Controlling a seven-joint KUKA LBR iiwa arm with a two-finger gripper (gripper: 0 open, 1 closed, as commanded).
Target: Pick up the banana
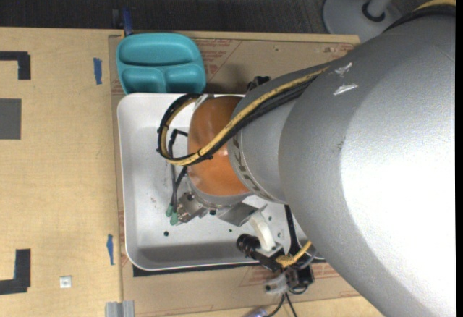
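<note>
My grey arm [362, 163] reaches in from the right and covers most of the white bin [137, 171]. Its orange band [210, 153] sits over the bin's middle, ringed by looped black and yellow cables [173, 142]. Below the band, the metal gripper body [192, 208] with a small green connector points down at the bin floor near the front left. The wrist hides whatever lies under it. The bare part of the bin floor, along the left and front, holds nothing but a few dark specks.
A teal moulded tray [160, 66] rests against the bin's far edge. The bench is brown cardboard [58, 163] with blue tape marks [98, 71] and black markers at the left. A grey lamp base [354, 10] stands on the dark floor beyond.
</note>
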